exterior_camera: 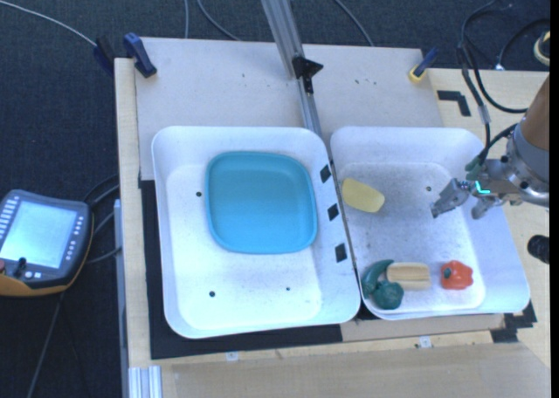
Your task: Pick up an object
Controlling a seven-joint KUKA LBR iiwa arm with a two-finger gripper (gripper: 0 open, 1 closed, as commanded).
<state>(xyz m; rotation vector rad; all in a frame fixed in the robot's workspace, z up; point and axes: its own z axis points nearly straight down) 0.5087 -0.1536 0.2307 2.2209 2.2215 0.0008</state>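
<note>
- The gripper (461, 198) sits at the right of the frame, over the right bin (498, 239), near that bin's right wall.
- Its two fingers are spread apart with nothing between them; the tool is released.
- A yellow piece (362, 195) lies in the upper left of the right bin, well apart from the gripper.
- Along the lower edge of that bin lie three things in a row: a green piece (382, 285) at the left, a tan block (409, 275) touching it, and a red piece (455, 275) near the block's right end.
- The red piece lies below the gripper in the frame, apart from it.
- The left bin (175, 239) holds a blue plate (261, 202), set toward its upper part.
- A handheld pendant (39, 239) lies at the left edge of the frame, off the bench.
</note>
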